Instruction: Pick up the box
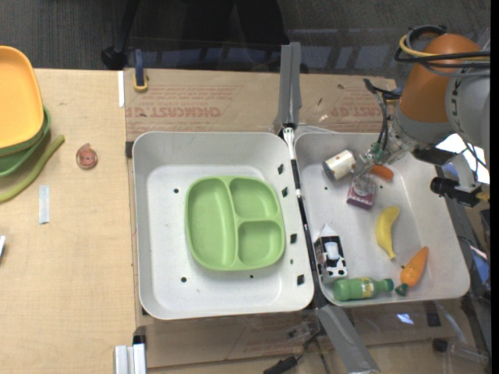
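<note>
The left shallow white bin holds a green divided plastic tray; the right white bin holds a small purple box, a yellow banana and a green bottle; the gripper hangs over the box, whether its jaws are parted is unclear.

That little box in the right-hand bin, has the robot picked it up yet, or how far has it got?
Not yet. The gripper is down in the right bin, just above the purple box, which lies on the bin floor. Whether it has a hold is unclear. Gripping and lifting remain.

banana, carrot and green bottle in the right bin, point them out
banana (387,231), camera view, middle of its curved yellow body
carrot (415,265), camera view, middle of its orange body
green bottle (360,288), camera view, middle of its body
</note>
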Motion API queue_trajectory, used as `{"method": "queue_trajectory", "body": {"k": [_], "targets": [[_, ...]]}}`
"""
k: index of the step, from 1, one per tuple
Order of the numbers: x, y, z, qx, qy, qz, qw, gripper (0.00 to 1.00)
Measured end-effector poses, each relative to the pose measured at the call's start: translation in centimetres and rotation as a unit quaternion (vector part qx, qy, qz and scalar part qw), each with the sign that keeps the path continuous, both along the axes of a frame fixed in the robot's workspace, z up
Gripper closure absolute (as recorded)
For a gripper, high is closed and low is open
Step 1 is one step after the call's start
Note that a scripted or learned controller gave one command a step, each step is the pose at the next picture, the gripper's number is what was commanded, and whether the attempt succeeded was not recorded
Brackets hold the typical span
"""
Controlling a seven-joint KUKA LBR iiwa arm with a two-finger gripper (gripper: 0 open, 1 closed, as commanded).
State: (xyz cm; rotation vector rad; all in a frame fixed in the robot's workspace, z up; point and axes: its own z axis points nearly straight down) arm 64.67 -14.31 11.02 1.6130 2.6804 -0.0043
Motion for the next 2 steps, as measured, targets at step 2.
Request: {"method": "queue_trajectory", "body": {"k": [2], "targets": [[-2.0,2.7,-1.9,0.0043,0.006,-0.003,1.0000,1.00]]}}
